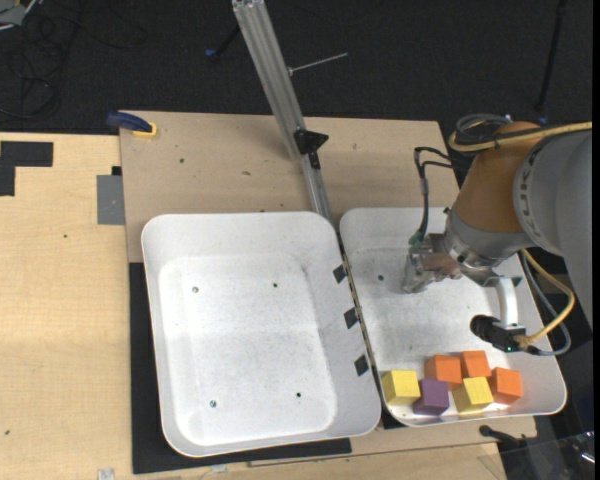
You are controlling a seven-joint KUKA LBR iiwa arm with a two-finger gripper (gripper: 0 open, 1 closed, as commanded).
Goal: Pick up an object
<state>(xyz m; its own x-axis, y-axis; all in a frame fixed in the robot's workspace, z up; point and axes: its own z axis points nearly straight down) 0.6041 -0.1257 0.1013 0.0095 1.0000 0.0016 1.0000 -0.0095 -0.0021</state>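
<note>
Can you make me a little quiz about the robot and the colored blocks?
1. True or false: the blocks sit in the right bin.
2. How many orange blocks are there? A) one B) three C) five
3. Fill in: the block nearest the left bin is ____.

Key
1. True; all lie at its near edge.
2. B, three orange blocks.
3. Yellow: the yellow block. The tool hangs above the bin's middle, away from the blocks.

A pale wooden bench [230, 158] fills the middle, with a lighter wooden board [40, 298] beside it on the left carrying black and grey patches. Beyond lies dark floor [130, 38] with loose cables [20, 18], perhaps carpeted. A slanted metal rail [275, 78] rises from the bench.
</note>
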